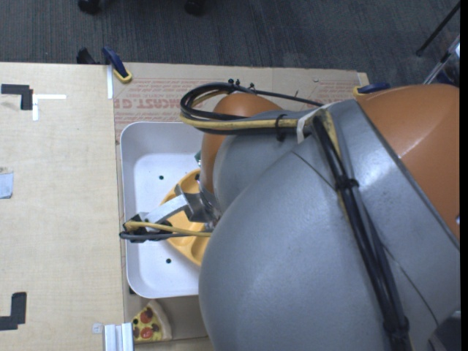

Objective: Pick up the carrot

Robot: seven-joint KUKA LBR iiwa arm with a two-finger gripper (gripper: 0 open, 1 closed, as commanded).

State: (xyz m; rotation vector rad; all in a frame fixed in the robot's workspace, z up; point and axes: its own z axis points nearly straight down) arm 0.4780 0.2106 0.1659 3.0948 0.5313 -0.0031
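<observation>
Because the arm (pixel 322 232) covers most of the white bin (pixel 139 269), we cannot locate the carrot or read the gripper's state; a blind descent risks grabbing the yellow object (pixel 186 241) instead.

The only lettering runs along the cardboard (pixel 241 93) sheet under the bin (pixel 146 269), printed in red along its far edge. It lies upside down to the camera and is partly covered by the black cable (pixel 219 90). The letters nearest the left end look like "KAST GR" reversed, but they are too small and blurred to read for certain. No other words, numbers or brand marks can be read.
</observation>
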